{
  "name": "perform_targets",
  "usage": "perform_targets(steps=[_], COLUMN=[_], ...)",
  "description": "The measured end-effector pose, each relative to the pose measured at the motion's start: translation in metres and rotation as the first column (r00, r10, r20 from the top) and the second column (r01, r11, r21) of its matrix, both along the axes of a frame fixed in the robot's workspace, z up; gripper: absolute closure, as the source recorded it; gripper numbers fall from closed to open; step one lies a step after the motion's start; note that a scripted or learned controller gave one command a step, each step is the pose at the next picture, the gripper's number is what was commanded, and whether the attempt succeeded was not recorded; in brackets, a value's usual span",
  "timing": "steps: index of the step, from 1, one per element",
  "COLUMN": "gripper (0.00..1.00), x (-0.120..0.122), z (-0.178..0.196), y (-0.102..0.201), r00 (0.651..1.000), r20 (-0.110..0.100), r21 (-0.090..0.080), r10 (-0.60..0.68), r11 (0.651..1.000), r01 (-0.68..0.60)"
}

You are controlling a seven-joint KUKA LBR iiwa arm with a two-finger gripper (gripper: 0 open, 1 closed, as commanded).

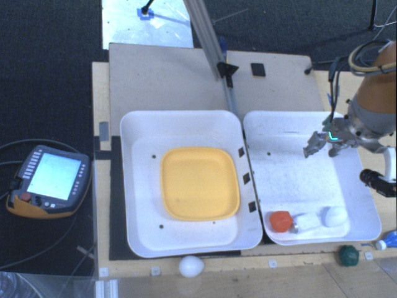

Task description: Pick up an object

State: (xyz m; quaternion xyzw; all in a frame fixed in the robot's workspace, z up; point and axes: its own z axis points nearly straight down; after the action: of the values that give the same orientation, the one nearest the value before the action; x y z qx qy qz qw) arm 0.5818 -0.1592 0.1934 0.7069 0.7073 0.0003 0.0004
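In the right bin, three things lie along the near wall: a red round object, a small white piece touching it, and a white ball. My gripper hovers over the far right part of this bin, well above and behind those objects. Its two dark fingers stand apart, open, with nothing between them. The left bin holds a yellow square plate in its middle.
On the bench in front of the bins lie a white egg shape, a dark green ball and a blue-tipped item. A teach pendant rests at far left. A slanted metal pole rises behind the bins.
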Motion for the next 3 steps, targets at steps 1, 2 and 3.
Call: perform_targets(steps=[1,2,3], gripper=[0.00,0.00,0.00], x=[0.000,-0.010,-0.011], z=[0.000,-0.055,-0.105], y=[0.000,0.001,0.002], r00=[1.000,1.000,1.000], r20=[0.000,-0.005,-0.004], r21=[0.000,0.001,0.001], r10=[0.000,-0.001,0.000], r11=[1.000,1.000,1.000], r01=[0.000,0.001,0.000])
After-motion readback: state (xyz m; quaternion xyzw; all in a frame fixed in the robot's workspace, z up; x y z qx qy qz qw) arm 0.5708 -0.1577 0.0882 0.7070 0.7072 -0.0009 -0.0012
